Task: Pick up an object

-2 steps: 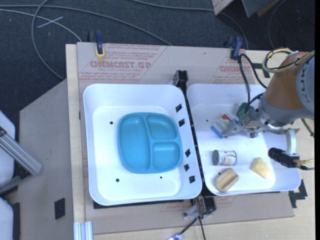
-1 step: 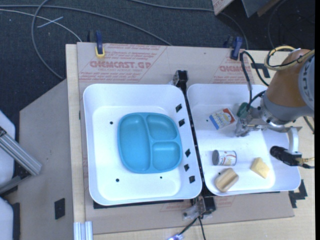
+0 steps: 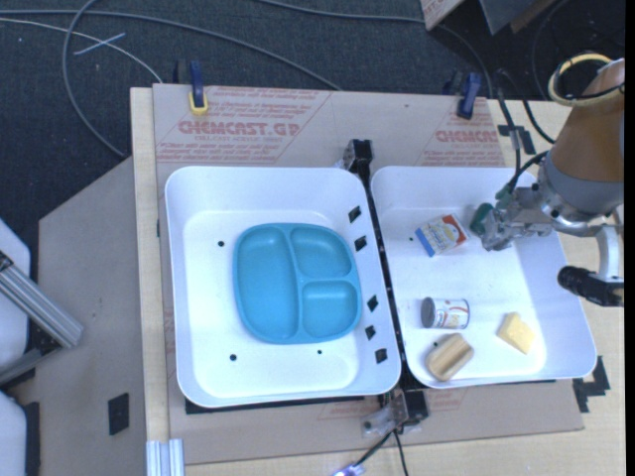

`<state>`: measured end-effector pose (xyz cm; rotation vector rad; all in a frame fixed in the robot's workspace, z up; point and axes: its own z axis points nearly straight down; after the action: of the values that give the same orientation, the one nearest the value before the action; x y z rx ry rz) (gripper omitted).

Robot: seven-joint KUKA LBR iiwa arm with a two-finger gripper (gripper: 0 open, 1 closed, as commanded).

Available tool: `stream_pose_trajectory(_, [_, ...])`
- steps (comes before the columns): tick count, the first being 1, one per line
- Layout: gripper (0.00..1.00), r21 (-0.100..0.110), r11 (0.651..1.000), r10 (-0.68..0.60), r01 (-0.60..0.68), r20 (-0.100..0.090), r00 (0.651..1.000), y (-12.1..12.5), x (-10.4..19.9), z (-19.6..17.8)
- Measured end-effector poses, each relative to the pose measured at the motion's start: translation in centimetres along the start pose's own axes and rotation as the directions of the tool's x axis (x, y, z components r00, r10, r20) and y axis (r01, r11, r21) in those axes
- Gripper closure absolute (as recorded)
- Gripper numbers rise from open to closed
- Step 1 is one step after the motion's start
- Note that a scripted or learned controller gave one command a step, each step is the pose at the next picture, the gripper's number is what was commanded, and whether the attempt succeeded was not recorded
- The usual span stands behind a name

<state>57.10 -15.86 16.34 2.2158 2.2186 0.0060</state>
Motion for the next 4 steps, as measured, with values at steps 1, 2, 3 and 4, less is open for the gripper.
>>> stream_pose_trajectory(1, [1.0, 0.001, 1.0, 0.0, 0.0, 0.0, 1.0, -0.1, 0.5, -4.6])
stream_pose_trajectory(2, [1.0, 0.003, 1.0, 0.0, 0.0, -0.001, 1.0, 0.0, 0.5, -8.2])
stream_pose_trajectory(3, [1.0, 0.01, 1.0, -0.003, 0.003, -0.004, 1.0, -1.4, 5.7, -6.9])
stream_pose_trajectory(4, [1.0, 0.011, 1.0, -0.004, 0.004, -0.005, 1.0, -3.0, 10.7, -6.1])
